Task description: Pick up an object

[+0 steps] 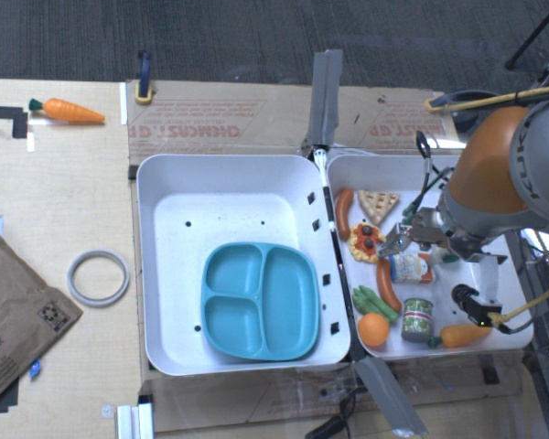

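One camera view: my pincer (404, 240) hangs low in the right bin (520, 332), near its left wall; whether it is released or clenched I cannot tell. I'd descend squarely over the small packet (410, 267) beneath it. I count two sausages, one pizza slice (378, 205), one can (417, 318), one orange (372, 329).

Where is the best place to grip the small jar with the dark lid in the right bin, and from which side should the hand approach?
Probably grip the jar across its round body, coming from straight above. It seems to lie on its side, and items crowd it: the sausage and orange ball toward the left bin, a carrot on the other side. So close along its free width.
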Controlling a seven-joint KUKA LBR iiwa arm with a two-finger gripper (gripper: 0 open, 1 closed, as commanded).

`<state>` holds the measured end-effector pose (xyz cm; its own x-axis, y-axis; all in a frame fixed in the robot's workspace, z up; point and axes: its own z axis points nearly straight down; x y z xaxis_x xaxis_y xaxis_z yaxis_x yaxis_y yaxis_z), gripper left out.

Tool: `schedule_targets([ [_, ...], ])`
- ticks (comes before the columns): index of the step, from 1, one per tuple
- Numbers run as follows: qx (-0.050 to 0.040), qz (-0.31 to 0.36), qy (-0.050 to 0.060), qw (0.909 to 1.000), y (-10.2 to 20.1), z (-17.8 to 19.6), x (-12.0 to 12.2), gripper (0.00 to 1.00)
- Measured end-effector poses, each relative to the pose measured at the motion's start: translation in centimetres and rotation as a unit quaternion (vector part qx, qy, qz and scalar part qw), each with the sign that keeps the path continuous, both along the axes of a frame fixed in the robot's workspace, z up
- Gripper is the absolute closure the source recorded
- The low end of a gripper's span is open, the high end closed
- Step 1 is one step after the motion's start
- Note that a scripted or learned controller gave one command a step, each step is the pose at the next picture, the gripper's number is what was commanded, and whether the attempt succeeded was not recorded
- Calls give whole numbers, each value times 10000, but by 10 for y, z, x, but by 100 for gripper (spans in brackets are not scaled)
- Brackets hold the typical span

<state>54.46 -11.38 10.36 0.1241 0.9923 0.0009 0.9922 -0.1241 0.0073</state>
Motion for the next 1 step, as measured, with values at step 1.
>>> schedule_targets([
  [1,-85,1980,-101,9801,4,-2,-35,0],
])
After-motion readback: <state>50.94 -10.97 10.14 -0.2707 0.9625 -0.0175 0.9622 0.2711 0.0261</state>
